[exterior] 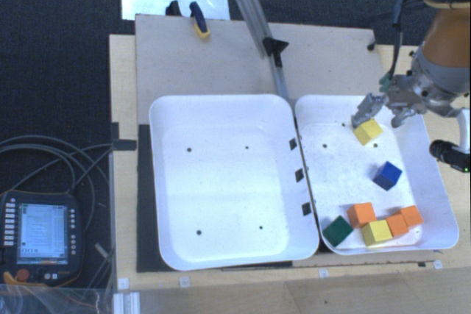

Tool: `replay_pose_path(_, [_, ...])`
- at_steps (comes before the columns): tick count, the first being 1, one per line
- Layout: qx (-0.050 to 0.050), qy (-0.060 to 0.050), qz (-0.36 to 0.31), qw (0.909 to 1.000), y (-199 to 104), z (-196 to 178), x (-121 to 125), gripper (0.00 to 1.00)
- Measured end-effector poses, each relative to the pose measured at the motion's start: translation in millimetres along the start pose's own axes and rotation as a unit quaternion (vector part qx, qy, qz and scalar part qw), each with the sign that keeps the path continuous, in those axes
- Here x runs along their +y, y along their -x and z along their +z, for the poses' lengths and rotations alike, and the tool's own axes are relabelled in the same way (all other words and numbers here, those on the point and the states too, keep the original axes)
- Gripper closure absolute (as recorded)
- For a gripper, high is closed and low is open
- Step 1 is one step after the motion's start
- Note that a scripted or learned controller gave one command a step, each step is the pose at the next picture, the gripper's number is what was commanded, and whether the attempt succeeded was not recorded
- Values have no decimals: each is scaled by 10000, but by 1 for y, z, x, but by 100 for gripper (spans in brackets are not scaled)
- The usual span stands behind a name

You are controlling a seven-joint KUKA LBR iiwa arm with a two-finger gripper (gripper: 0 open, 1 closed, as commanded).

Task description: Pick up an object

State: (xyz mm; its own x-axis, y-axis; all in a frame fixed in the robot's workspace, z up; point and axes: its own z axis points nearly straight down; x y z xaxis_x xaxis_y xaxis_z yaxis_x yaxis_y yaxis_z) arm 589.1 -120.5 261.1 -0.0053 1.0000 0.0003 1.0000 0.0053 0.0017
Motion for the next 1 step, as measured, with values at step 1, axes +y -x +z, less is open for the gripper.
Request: replay_pose_path(1, [0, 2, 4, 10000, 0, 0, 0, 0])
